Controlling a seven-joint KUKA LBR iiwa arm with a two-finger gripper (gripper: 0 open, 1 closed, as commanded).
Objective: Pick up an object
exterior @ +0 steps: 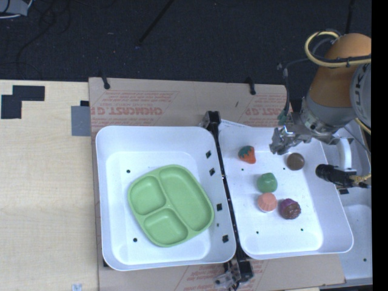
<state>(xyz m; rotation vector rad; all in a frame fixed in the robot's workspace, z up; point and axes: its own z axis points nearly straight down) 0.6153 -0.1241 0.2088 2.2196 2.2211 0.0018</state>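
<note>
Above right bin [339, 235], gripper [280, 143] beside brown ball [295, 161]

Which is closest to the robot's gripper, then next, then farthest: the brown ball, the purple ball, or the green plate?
From the gripper:
1. Small brown ball, just below-right, right bin.
2. Bumpy purple ball, lower in that bin.
3. Green divided plastic plate, left bin.

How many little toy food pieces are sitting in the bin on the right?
5. An orange-and-green piece lies upper left, a brown round one beside the gripper, a green one mid-bin, a peach one below it, a purple one to its right. The arm may hide more.
</note>
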